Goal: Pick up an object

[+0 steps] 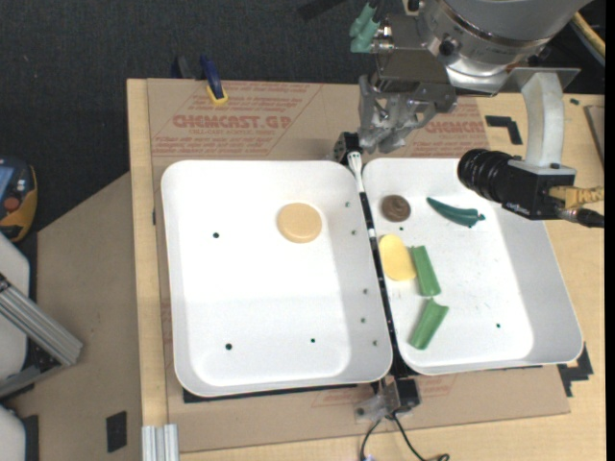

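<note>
Dark carpet floor (77,36) w/ cardboard-topped bench (250,113).

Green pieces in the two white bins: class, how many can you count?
3, all in the right bin: a dark teal curved piece near the back, a green stick beside the yellow piece, and another green stick toward the front.

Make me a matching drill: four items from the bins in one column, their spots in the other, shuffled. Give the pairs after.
Items:
1. tan disc
2. brown disc
3. teal curved piece
4. yellow piece

Spots:
A. right bin, against the divider, beside a green piece
B. left bin, alone
C. right bin, far end, near the black camera
D. right bin, far end, near the divider

Pairs: 1-B, 2-D, 3-C, 4-A
</note>
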